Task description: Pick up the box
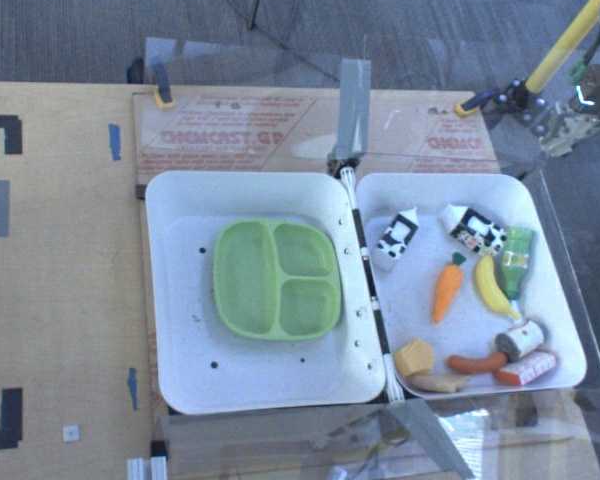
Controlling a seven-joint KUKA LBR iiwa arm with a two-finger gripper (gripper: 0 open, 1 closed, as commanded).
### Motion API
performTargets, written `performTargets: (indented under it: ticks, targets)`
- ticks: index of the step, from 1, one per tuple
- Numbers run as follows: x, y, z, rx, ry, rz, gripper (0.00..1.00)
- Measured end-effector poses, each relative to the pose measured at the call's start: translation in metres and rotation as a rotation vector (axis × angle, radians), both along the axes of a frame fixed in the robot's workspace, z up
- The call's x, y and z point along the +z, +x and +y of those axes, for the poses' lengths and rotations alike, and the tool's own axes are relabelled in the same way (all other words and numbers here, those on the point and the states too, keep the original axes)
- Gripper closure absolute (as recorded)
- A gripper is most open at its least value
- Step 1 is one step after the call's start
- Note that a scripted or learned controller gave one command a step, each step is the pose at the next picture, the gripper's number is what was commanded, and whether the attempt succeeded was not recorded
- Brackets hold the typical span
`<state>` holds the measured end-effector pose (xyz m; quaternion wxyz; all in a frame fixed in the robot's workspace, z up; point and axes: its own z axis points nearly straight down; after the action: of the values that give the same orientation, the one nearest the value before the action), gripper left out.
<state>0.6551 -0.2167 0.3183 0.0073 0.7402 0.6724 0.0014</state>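
1. Camera view places the box [529, 369], red and white, flat in the right bin [565, 268], at the corner nearest the camera and the bin's outer wall.
2. The gripper's state cannot be told from this view, so I judge the pick as not yet begun.
3. The box is crowded: a can [520, 338] lies just behind it, touching or nearly so, and a sausage [474, 362] ends beside its left end.
4. To do the step well, I would come straight down over the box and close across its short width. Its long axis runs slantwise, rising toward the right, so the wrist should turn to match.
5. The bin wall sits close on the box's outer side. One jaw needs room there, and a low approach risks catching the rim.
6. A grasp set too far left could take in the sausage or nudge the can; aiming at the box's middle looks safer.
7. The right bin also holds a carrot [446, 289], a banana [493, 287], a green carton [516, 256], two cow-patterned cartons [395, 238] and an orange chunk [414, 356] with a tan piece below it.
8. The left bin [170, 268] holds a green plate [277, 279] with three compartments, lying flat near its middle.
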Motion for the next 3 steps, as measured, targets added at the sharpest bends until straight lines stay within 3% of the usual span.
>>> performTargets:
  ticks: [1,3]
  targets:
    - [0.118,0.012,-0.001,-0.104,0.008,0.009,1.00]
    - [0.140,0.016,0.004,-0.093,0.001,0.000,1.00]
